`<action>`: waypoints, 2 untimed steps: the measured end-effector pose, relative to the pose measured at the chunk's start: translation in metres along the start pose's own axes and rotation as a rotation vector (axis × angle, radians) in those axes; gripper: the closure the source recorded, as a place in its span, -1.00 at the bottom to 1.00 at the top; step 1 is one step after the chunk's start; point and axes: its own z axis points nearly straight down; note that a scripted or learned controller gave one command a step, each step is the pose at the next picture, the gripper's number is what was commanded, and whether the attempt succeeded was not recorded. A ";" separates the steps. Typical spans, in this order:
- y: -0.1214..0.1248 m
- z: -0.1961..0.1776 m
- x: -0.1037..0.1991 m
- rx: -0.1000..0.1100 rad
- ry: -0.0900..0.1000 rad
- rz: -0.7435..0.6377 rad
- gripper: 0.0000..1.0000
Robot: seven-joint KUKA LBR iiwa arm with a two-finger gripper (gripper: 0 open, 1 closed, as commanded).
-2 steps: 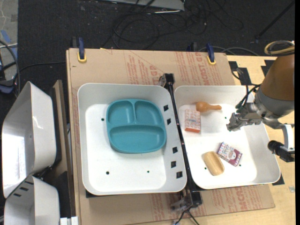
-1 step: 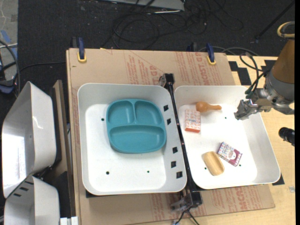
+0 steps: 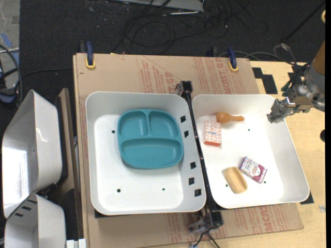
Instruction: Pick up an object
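**Arm poised at the right bin's edge, nothing picked yet**

The gripper (image 3: 277, 111) hangs over the upper right edge of the right bin (image 3: 289, 164), reaching in from the right side. Whether it is open or shut cannot be told from this angle; nothing is seen held in it.

Four small things lie in the right bin, any of which could serve the task. A tan chicken-leg toy (image 3: 229, 118) sits near the top, the closest to the gripper. Just below and left of it lies a small white-and-red packet (image 3: 212, 134), close to the bin's left wall. Toward the bottom, a tan bread-shaped piece (image 3: 235, 180) lies just beside a small purple-and-white box (image 3: 253, 169); the two look to be touching or nearly so. The left bin (image 3: 101, 154) carries a teal divided plate (image 3: 150, 139).

The step in hand looks like the approach: no target is reached. The next move would call for travelling inward over the bin floor and descending on one item.

The middle and right of the right bin are bare, giving free room to come down. The packet's nearness to the wall and the crowded bread and box make those harder grasps; the chicken leg stands well apart from its neighbours.
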 end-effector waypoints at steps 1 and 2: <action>0.011 0.017 0.051 0.007 0.003 -0.002 1.00; 0.026 0.032 0.103 0.007 0.003 0.001 1.00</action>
